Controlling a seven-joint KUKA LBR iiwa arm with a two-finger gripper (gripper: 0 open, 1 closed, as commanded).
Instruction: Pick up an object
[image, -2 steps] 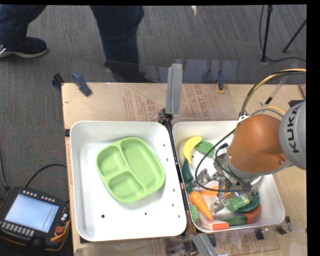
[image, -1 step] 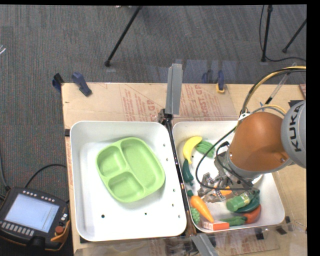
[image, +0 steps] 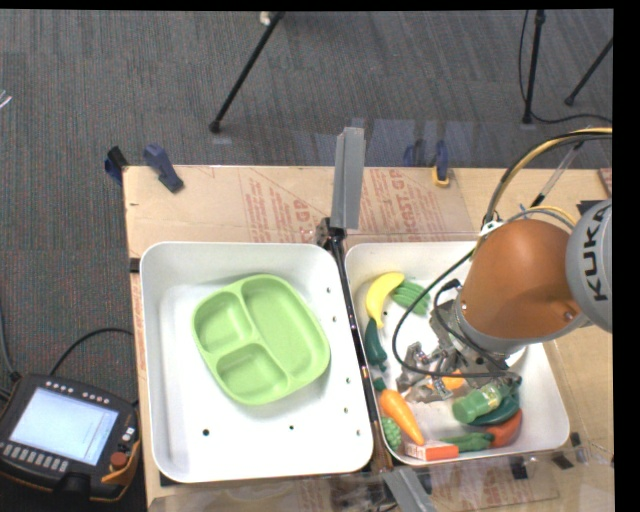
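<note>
The right bin (image: 545, 395) holds several toy foods: a yellow banana (image: 380, 293), a green piece (image: 409, 295) beside it, a dark green vegetable (image: 374, 343), an orange carrot (image: 400, 416), a green bottle-like piece (image: 478, 404) and a red-orange pepper (image: 505, 430). My gripper (image: 440, 375) hangs low over the middle of this pile, under the orange wrist band (image: 520, 282). Its metal fingers sit among the toys just left of the green bottle-like piece. The wrist hides the jaws from above.
The left bin (image: 170, 300) carries a light green divided plate (image: 260, 338). A grey post (image: 348, 185) rises between the bins at the back. A teach pendant (image: 65, 432) lies on the floor at lower left. Cables (image: 540, 165) loop over the arm.
</note>
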